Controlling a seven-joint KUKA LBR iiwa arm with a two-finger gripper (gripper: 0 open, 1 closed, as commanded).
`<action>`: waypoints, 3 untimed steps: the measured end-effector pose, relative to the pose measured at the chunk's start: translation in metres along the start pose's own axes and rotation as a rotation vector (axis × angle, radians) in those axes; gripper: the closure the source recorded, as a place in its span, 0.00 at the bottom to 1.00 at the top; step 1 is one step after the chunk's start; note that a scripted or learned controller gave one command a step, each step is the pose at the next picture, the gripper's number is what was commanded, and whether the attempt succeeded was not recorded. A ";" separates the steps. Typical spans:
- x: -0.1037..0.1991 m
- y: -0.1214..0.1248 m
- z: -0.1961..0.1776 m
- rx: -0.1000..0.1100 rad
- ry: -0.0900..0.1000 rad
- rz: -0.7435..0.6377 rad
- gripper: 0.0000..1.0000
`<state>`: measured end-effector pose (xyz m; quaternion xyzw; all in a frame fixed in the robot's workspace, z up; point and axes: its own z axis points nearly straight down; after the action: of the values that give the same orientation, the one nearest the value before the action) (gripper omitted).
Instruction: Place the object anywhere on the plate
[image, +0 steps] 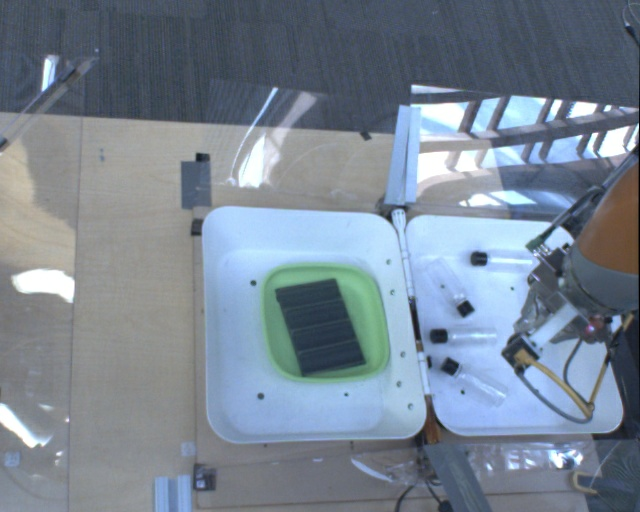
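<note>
A dark grey ribbed block (320, 325) lies flat in the middle of the green plate (376, 322), which sits in the left bin (230, 300). My gripper (535, 305) hangs over the right side of the right bin (500, 420), well away from the plate. Nothing can be seen held beneath it. Several clear vials with black caps lie on the right bin's floor to the gripper's left: one near the back (498, 260), one at mid-bin (466, 338) and one toward the front (478, 381).
Another small vial (457, 297) lies near the divider between the bins. A metal upright (404, 160) stands behind the joint of the bins. Clear plastic sheeting covers the wooden bench (100, 300) on the left.
</note>
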<state>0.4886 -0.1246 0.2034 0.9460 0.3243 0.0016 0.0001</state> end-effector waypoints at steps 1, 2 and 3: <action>0.006 -0.010 0.075 0.002 -0.001 -0.114 1.00; 0.006 -0.010 0.075 0.001 -0.001 -0.114 0.00; -0.023 0.044 0.031 -0.002 0.000 -0.024 0.00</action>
<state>0.4971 -0.1735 0.1727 0.9421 0.3354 0.0019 0.0012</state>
